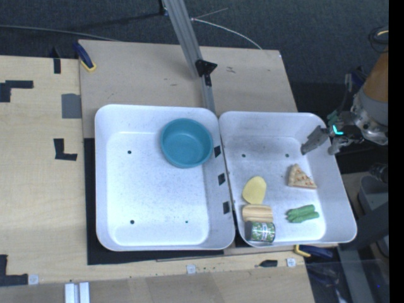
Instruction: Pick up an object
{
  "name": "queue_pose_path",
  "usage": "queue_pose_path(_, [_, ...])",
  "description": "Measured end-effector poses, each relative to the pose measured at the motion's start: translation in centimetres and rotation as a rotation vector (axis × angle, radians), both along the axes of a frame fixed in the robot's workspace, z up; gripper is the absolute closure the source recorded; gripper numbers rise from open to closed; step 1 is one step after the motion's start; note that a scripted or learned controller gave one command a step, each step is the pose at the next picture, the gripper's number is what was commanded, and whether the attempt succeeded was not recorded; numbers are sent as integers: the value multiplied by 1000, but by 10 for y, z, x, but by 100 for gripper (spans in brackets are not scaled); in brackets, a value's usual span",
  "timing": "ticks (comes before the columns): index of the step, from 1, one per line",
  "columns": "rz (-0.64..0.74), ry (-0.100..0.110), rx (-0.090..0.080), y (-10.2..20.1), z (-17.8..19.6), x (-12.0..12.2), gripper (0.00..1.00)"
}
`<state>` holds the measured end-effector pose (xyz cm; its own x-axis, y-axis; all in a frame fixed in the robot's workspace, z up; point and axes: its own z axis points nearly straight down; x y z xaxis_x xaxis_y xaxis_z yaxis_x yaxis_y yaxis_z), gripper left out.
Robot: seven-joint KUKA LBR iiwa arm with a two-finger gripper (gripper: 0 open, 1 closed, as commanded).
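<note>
My gripper (326, 141) hovers over the right rim of the right bin (265, 128), open, with nothing between its fingers. One grey finger (312, 141) points down-left into the bin. Just below it lies a pizza-slice toy (301, 177). Farther toward the front are a green pea pod (302, 214), a yellow oval piece (254, 190), a tan wooden block (257, 213) and a small can (260, 231) on its side. A blue bowl (185, 142) sits at the back of the left bin (126, 188).
A grey metal pole (186, 36) slants down from the top to the seam between the bins. Black clips (221, 178) sit along that seam. The arm's orange band (379, 81) is at the right edge.
</note>
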<state>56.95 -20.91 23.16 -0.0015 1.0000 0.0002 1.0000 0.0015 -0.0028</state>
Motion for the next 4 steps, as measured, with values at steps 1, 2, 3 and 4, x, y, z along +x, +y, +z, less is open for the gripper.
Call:
queue_pose_path(1, [0,-1,0,0,1,0,0])
queue_pose_path(2, [0,3,0,7,-52,-9,0])
queue_pose_path(3, [-1,3,0,2,-97,-7,0])
queue_pose_path(4, [0,-7,-5,1,-142,-5,0])
